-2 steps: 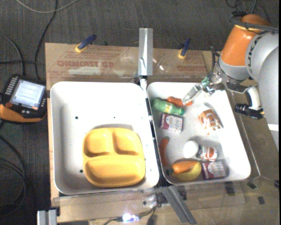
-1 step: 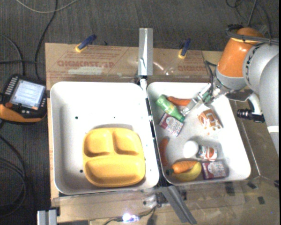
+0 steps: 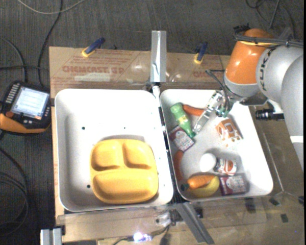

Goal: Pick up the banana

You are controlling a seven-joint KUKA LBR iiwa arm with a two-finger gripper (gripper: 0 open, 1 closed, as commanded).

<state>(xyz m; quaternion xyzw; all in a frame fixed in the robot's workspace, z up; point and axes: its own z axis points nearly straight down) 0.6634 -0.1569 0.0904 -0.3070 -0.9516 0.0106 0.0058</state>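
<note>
Half of banana (image 3: 210,188) hidden under carrot (image 3: 201,181); gripper (image 3: 210,111) blurred.

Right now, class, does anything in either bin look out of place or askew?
Mildly. The yellow tray lies slightly askew in the left bin. In the right bin, items lie jumbled, the banana wedged at the near edge.

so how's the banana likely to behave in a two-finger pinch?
The banana looks smooth and curved, so it may slip or twist. It is probably rigid and light. An orange item lies across it and a dark packet sits beside it, so neighbours could shift. The gripper is across the bin.
</note>
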